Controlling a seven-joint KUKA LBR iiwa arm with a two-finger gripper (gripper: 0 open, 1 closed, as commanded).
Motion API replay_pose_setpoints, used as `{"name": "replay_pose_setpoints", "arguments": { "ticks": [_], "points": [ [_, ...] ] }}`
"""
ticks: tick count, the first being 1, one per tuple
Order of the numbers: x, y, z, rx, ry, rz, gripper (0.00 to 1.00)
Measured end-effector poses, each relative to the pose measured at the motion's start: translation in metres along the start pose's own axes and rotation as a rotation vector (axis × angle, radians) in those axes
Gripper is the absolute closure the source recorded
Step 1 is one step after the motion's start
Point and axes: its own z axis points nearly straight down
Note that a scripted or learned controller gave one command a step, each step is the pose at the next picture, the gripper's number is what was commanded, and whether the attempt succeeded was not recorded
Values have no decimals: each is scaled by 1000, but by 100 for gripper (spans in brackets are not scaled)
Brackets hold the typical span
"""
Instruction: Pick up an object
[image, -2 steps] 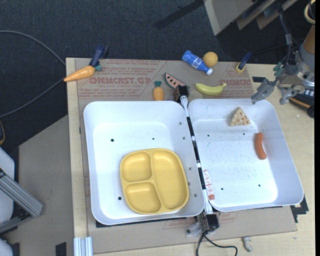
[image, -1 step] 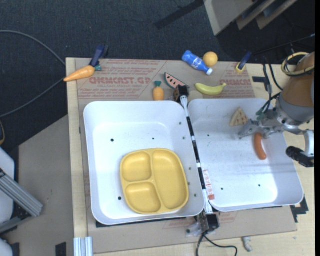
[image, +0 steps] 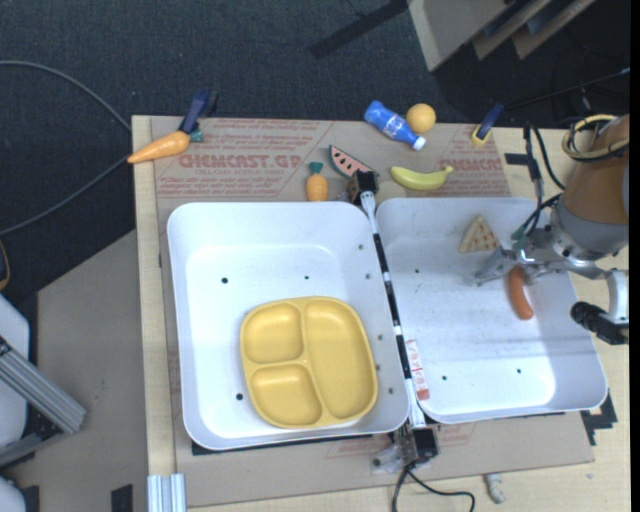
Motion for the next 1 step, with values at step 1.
{"name": "replay_pose_setpoints", "arguments": {
  "ticks": [1],
  "points": [
    [-2,0,-10,-1,-6,1,100]
  ]
}}
